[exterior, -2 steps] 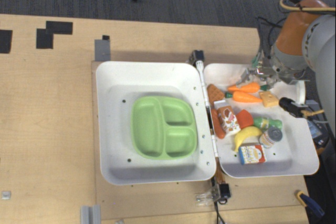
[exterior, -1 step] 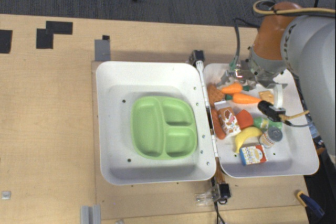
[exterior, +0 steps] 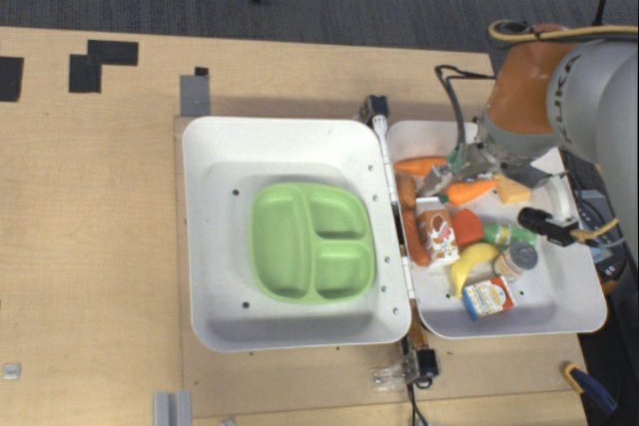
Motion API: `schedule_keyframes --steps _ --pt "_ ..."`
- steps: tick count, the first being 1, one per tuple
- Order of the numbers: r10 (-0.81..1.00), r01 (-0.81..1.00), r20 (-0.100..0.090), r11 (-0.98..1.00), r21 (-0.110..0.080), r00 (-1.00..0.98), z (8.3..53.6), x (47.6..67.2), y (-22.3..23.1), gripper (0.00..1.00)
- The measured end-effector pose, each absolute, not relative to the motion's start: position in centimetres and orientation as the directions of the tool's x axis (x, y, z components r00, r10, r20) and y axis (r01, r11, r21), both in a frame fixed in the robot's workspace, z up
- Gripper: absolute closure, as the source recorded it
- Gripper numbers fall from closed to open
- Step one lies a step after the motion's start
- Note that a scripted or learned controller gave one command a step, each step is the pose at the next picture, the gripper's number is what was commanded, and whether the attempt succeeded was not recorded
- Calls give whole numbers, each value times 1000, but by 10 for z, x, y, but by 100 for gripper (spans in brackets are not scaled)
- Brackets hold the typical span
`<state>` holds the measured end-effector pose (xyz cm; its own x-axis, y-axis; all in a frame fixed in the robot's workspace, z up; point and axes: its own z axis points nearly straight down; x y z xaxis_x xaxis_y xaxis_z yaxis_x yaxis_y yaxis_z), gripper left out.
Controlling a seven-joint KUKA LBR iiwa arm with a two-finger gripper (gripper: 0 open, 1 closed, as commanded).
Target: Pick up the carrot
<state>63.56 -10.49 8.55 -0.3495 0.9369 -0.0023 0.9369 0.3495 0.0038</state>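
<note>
Orange plastic, by judgement: the carrot (exterior: 470,193) is taken to be a toy, so it is expected to be light, stiff and smooth, and liable to slide or roll if it is pinched off-centre.
Hold, by judgement: the thick middle of the carrot is best taken across its width; the tapered tip is thought too thin for a sure hold.
Near rim of right bin: a small red and white carton (exterior: 487,297) is seen lying just inside the right bin (exterior: 559,319).
A little farther: a yellow banana (exterior: 471,264), a small round can (exterior: 517,258) and a red packet (exterior: 437,236) are crowded together.
Carrot, position: it is found in the far half of the right bin, lying nearly level, its thin end pointed towards the bin's left side.
Carrot, look: a short orange cone, bright and evenly coloured; no green top can be made out.
Neighbours: a second orange piece (exterior: 419,166) lies just beyond it and a pale yellow wedge (exterior: 513,191) just beside its thick end.
Gripper (exterior: 445,177): it is seen down at the carrot's thin end, close to or touching it.
Jaws: whether they are apart or together cannot be told.
Left bin (exterior: 200,214): a green divided plate (exterior: 310,242) is carried in it.
Table (exterior: 90,244): light wood is seen around both bins.
</note>
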Motion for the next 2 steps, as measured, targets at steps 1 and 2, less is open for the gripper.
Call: schedule_keyframes --steps 1,2 --pt "779 779 -5 627 4 -627 86 581 -111 0" --pt "859 859 -4 513 6 -513 186 644 -68 0"
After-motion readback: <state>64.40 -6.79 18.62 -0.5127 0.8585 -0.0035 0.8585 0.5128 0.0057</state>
